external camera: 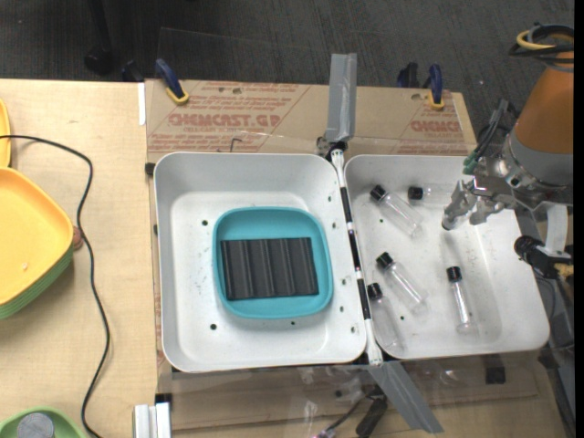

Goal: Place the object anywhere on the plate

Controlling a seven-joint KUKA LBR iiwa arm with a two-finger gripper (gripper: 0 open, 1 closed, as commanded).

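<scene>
Status: task not begun, as far as the view showed.

Layout. Two white bins sat side by side on the bench. The left bin [173,272] held the plate [271,222], a teal rounded-square dish w/ a dark ribbed insert at its centre. Nothing lay on the plate. The right bin [511,322] held the objects: clear vials w/ black caps.

Objects, right bin:
- vial A [391,205], upper left, lying at a diagonal.
- vial B [400,279], centre-left, lying at a diagonal.
- vial C [458,295], centre-right, lying approx. lengthwise toward the near edge.
- loose cap [415,192], just beside vial A.
- A 2nd small black item [374,291] lay against the bin's left wall; prob. another cap, but too small to tell.

All vials were apart from one another and well apart from the plate.

Tool. The gripper [456,210] hung over the right bin's upper-right area, near vial A and the cap, touching none of them as far as could be judged. Finger state: could not be told from this angle. No vial was seen between the fingers.

Done: nil. Left: select one vial, descend, grasp, lift clear of the bin wall, cross the divider [351,235] to the left bin, release over the plate.
</scene>
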